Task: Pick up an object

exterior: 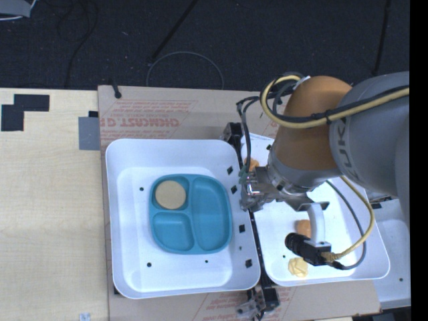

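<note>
My gripper [251,194] hangs low over the left edge of the right bin [374,263], close to the divider between the bins; the bulky wrist hides most of it. In the right bin a small orange piece [303,227] lies below the wrist, and a pale yellow piece [297,267] rests near the front rim. Another small orange-yellow bit [253,164] peeks out at the bin's far left side. The left bin [127,179] bears a blue divided plate [200,219], with a round tan disc [170,194] in its upper left compartment.
The arm's orange band [314,119] and grey body cover the back of the right bin. Cables loop above the wrist. A brown cardboard sheet [147,116] lies under both bins, and pale bench surface stretches out to the left.
</note>
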Controlling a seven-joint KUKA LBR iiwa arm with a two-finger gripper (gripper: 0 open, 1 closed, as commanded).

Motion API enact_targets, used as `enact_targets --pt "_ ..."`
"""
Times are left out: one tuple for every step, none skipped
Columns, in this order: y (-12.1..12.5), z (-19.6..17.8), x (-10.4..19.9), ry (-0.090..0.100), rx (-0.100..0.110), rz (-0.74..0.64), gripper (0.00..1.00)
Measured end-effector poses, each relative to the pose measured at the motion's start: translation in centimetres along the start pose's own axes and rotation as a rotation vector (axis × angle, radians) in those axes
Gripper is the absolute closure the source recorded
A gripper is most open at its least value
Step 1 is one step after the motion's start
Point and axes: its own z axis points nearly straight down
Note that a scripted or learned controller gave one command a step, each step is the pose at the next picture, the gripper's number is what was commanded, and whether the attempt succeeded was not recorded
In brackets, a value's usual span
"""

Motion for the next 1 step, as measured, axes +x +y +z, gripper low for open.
enact_targets --pt "-0.83 -0.85 5.48 0.0 0.001 -0.001 1.0"
